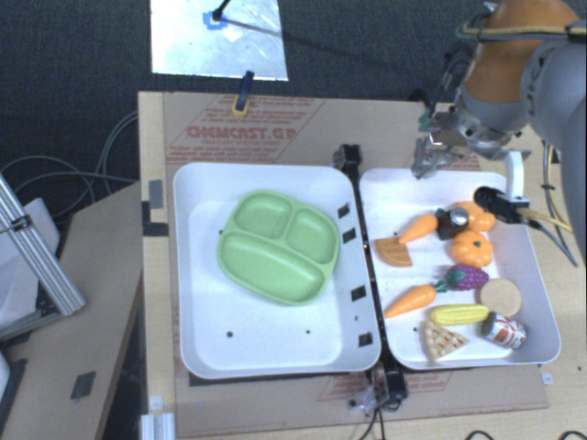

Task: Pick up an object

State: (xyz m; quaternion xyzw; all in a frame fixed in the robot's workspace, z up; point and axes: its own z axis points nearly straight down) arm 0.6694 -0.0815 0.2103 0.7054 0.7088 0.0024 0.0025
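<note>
The right bin (396, 193) holds several toy foods: two carrots (419, 228) (411, 299), two small orange pumpkins (477, 215) (471, 247), a brown bread slice (394, 252), purple grapes (468, 278), a yellow corn cob (459, 315), a pizza slice (443, 341), a round biscuit (500, 296) and a small can (503, 331). My gripper (429, 160) hangs over the bin's far left corner, above and apart from the nearest carrot. Nothing shows in it.
In the left bin (202, 324) lies a green divided plate (278, 246). A black divider (359, 246) runs between the bins. A small black item (454, 222) sits by the upper pumpkin. The grey arm with its orange band (514, 53) reaches in from the upper right.
</note>
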